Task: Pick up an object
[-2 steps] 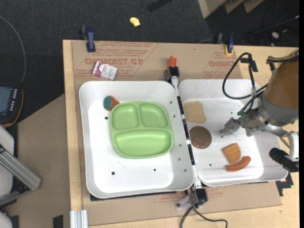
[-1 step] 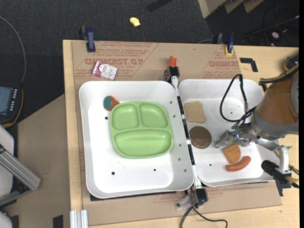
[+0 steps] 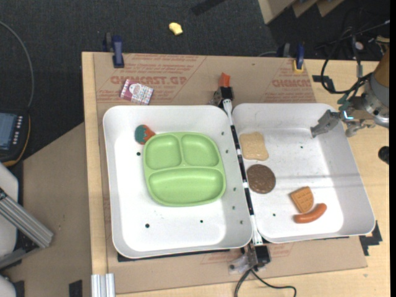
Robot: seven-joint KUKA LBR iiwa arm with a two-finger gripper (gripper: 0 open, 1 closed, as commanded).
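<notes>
Grey tool (image 3: pixel 324 125) over right bin's (image 3: pixel 346 224) far edge; arm cut off, grip state unclear.

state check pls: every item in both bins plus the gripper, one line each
green divided plate: flat in the left bin, compartments bare
small red and green toy: in the left bin, touching the plate's upper left rim
bread slice: flat in the right bin, near the divider
brown round patty: flat, just below the bread
orange cracker: lying beside the sausage
sausage: lying flat, nothing gripping it
gripper: above the right bin's upper right corner, holding nothing
</notes>
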